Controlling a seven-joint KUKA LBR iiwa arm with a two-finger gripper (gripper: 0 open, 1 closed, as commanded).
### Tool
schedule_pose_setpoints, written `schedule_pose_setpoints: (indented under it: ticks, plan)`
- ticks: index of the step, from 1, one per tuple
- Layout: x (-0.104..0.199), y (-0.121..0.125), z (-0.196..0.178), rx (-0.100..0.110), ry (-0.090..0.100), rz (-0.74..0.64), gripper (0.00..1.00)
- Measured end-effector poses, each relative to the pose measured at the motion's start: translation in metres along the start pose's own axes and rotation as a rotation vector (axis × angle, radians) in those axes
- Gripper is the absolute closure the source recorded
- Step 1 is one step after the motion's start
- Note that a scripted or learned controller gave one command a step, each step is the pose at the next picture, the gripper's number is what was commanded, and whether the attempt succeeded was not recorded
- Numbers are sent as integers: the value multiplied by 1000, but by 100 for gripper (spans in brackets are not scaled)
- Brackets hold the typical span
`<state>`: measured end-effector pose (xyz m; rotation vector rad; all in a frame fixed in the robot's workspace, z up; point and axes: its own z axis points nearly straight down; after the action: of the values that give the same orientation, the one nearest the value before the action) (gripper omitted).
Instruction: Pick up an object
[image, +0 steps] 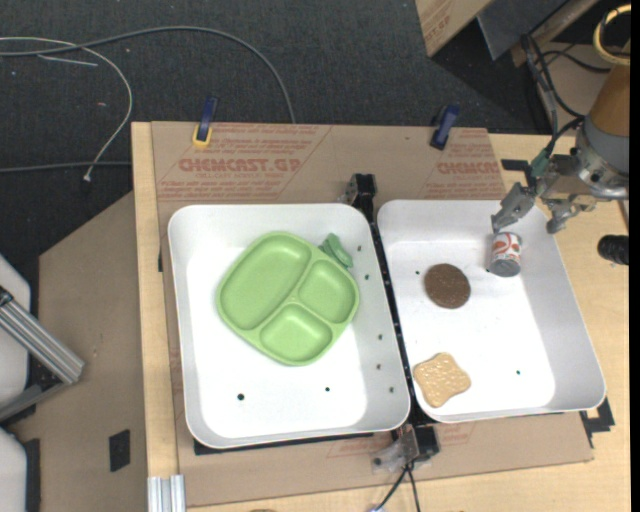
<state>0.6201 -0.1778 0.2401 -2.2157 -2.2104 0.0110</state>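
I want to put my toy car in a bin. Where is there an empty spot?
Left bin: bare floor along the near edge, below the green divided plate, which fills the middle. Right bin: a wide bare patch on the near right, beside the tan cracker and past the brown cookie. It is crowded at the far right corner, where the pincer hangs by the small can.

Note surface finishes. Gripper (533, 207): grey metal, dull sheen. Just below it, small can (505, 253): shiny, printed red-and-white label. Down-left of claw, brown disc (447, 285): matt, slightly rough. Further below, tan cracker (441, 379): grainy, matt. Right bin (560, 330) under claw: smooth white plastic. Far left, green divided tray (287, 297): smooth plastic, soft gloss. Bench board (250, 155): matt printed cardboard.
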Motion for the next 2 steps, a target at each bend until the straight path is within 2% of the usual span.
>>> schedule_pose_setpoints:
  ticks: [1,2]
  plan:
    - [0,2,-7,-13,-3,-3,0]
    - [4,-3,37,-8,-1,-3,0]
